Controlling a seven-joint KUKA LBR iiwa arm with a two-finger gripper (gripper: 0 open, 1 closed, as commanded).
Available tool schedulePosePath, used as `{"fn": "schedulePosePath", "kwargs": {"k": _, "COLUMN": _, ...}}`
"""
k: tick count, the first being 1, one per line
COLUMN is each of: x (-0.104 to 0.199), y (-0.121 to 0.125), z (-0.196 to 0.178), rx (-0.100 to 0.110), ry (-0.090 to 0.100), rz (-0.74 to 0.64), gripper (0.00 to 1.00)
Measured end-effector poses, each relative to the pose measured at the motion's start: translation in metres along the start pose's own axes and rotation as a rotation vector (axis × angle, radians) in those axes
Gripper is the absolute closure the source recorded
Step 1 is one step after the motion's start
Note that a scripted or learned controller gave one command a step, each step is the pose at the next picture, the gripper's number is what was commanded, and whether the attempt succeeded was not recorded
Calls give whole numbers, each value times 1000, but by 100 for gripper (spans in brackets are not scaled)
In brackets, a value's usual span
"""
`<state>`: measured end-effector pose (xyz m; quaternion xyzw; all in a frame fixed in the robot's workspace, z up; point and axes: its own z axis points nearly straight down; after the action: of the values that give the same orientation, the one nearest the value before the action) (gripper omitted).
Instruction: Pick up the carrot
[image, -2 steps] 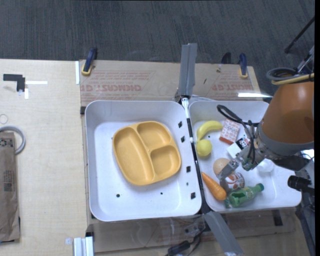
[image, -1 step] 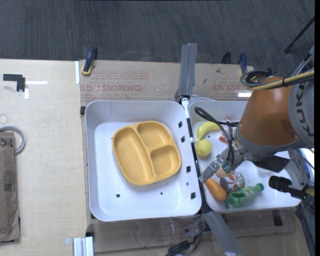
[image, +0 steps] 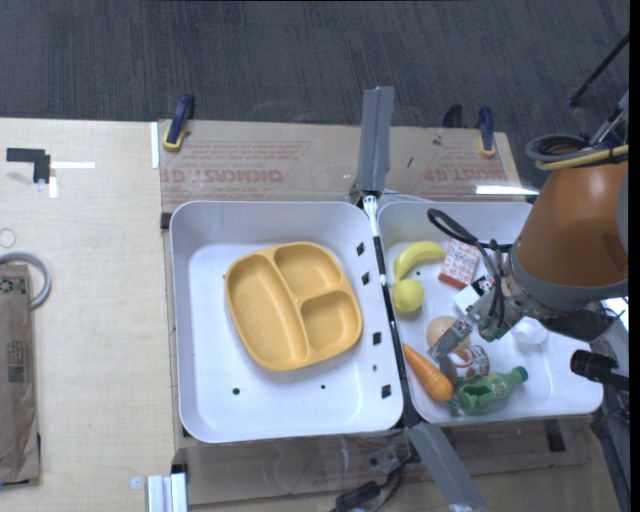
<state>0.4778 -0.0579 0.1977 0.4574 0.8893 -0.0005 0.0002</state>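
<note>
Carrot (image: 427, 372) lies in the right bin (image: 560, 405), near its front left corner, angled along the left wall. Gripper (image: 452, 345) hangs just above/right of it, w/ nothing visibly between the fingers; can't tell if they're spread or closed.

Risks: tight clutter. A can (image: 470, 362) and green bottle (image: 490, 391) sit right beside the carrot, a pale round item (image: 443, 331) behind it. Fingers could land on a neighbour, or pin the carrot vs. the wall & slip off its taper.
</note>
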Motion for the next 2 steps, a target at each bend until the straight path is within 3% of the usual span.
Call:
{"fn": "schedulePosePath", "kwargs": {"k": 1, "x": 36, "y": 26, "z": 6, "rx": 0, "ry": 1, "rz": -64, "gripper": 0}}
{"fn": "schedulePosePath", "kwargs": {"k": 2, "x": -8, "y": -6, "z": 6, "rx": 0, "ry": 0, "rz": -114, "gripper": 0}}
